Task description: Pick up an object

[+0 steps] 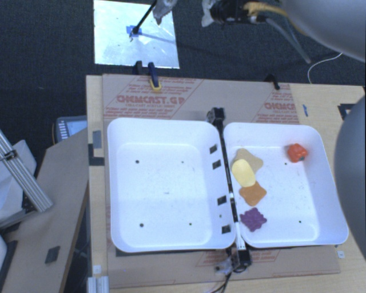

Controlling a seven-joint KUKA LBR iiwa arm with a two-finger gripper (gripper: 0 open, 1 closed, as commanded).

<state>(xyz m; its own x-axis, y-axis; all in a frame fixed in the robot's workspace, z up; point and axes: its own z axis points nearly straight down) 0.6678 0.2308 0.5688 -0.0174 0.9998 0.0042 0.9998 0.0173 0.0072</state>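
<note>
Camera view: my pincer (166,7), grip state indiscernible, sits beyond the bins; yellow piece (243,172) and red piece (296,153) lie in the right bin (326,166).

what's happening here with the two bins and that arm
A robot arm set to pick up an object is up near the top right, away from the bins, and nothing can be seen held. The right bin has five small things: a red piece near its far side, and along its left side a beige piece, a yellow piece, an orange piece and a purple piece.
</note>
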